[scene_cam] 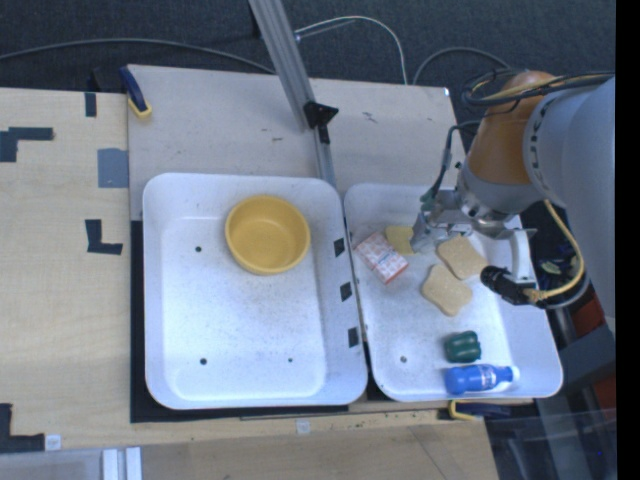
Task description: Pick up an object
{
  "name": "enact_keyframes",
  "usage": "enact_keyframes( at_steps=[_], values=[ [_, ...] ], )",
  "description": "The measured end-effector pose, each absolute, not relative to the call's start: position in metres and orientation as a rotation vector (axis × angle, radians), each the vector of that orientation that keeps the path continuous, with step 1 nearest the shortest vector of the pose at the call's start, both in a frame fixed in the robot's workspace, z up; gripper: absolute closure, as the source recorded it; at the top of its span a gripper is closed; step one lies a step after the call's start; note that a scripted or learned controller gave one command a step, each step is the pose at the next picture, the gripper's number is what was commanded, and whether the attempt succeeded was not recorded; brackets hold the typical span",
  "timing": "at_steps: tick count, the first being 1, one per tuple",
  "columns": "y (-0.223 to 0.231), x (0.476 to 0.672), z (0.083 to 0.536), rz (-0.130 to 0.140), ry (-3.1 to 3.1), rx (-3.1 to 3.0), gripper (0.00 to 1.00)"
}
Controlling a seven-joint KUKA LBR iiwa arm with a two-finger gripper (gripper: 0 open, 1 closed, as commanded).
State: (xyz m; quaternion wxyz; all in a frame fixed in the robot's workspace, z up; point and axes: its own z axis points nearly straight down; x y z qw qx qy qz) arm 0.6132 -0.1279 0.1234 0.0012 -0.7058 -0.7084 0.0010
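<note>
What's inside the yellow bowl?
The yellow bowl sits in the left bin, and nothing shows in it, just its smooth yellow bottom. The camera looks down into it, so hardly any of the inside is hidden.

I am working a robotics lab bench. Evidence: a plywood bench top [250, 118] marked with dark tape, two white bins [170, 268] on it, a metal camera pole [285, 48], loose cables [380, 28], and dark carpet [100, 8] behind.
</note>
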Motion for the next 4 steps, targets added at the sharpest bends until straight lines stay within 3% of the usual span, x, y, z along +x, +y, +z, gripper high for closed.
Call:
enact_keyframes(
  at_steps=[3, 4],
  values=[
    [-0.136, 0.631, 0.291, -0.004, -2.227, -2.222, 1.00],
    [-0.087, 0.634, 0.289, 0.000, -2.227, -2.215, 1.00]
  ],
)
